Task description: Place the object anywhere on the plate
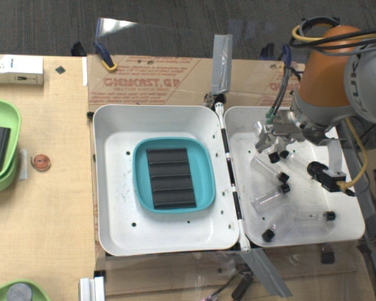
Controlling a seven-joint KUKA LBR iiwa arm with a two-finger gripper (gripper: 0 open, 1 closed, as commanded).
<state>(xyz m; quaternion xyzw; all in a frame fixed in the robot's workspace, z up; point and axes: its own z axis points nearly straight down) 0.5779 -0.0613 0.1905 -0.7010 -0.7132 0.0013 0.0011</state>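
Fingers [268, 144] of mine: spread or pressed, I cannot tell, low over clear tubes near the right bin's [357, 218] back wall; the teal plate [141, 168] waits apart.

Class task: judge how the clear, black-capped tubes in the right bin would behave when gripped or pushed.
The clear tubes look round, so a push would probably roll them. Their glossy, see-through walls suggest a slippery grip. They seem thin, so likely light and possibly fragile.

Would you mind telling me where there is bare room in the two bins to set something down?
In the left bin, bare white floor rings the teal plate, widest along the near and left walls. The right bin is crowded: clear tubes with black caps lie scattered, and the gripper hangs over its far end.
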